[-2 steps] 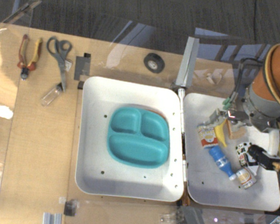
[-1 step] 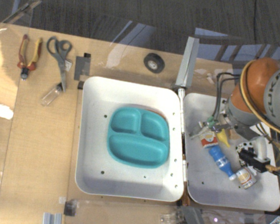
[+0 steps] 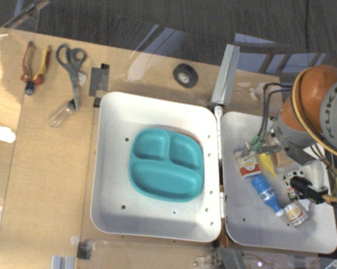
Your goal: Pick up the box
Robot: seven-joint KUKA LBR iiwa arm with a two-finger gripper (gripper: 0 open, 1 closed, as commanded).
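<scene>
— Red-and-white, that box (image 3: 247, 165)?
— Yes, I see it small and tilted in the right bin (image 3: 231, 221), near its left wall, touching a yellow item (image 3: 267, 164).
— Room?
— Bare floor below it. I can't tell the gripper's (image 3: 265, 143) state.

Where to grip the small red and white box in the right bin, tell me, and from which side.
Take the box across its two long edges, coming straight down from above. It seems to lie flat on the right bin floor, slightly turned, so its broad face is up and its narrow width should fit between the fingers. A yellow item lies close on its right, so turn the wrist to match the box's angle.
</scene>
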